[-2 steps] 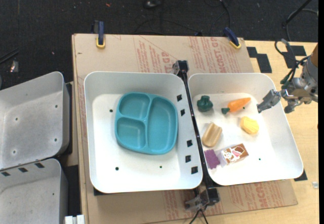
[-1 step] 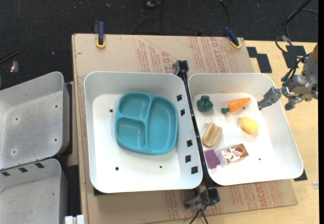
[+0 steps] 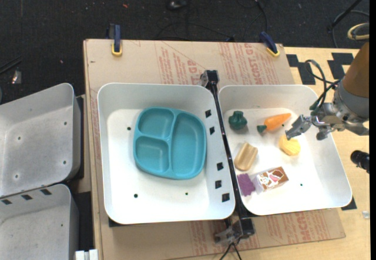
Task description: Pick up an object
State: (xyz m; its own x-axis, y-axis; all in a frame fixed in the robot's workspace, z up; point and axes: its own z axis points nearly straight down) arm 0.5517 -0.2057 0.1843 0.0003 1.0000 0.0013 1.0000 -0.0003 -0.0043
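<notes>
**Toy food items, right bin**

Objects for picking lay in the right bin [image 3: 329,185]: carrot [image 3: 276,121], bread roll [image 3: 246,156], snack packet [image 3: 272,178], yellow piece [image 3: 289,146], green piece [image 3: 237,120], purple piece [image 3: 245,184]. Left bin [image 3: 111,194] held a teal divided plate [image 3: 171,142]. Gripper [image 3: 305,127] hovered above the yellow piece, fingers spread, pinching nothing.

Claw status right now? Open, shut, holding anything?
Claw: cannot be told whether open or shut; nothing seen held. It hangs over the right bin, just above the yellow object, right of the carrot.
</notes>
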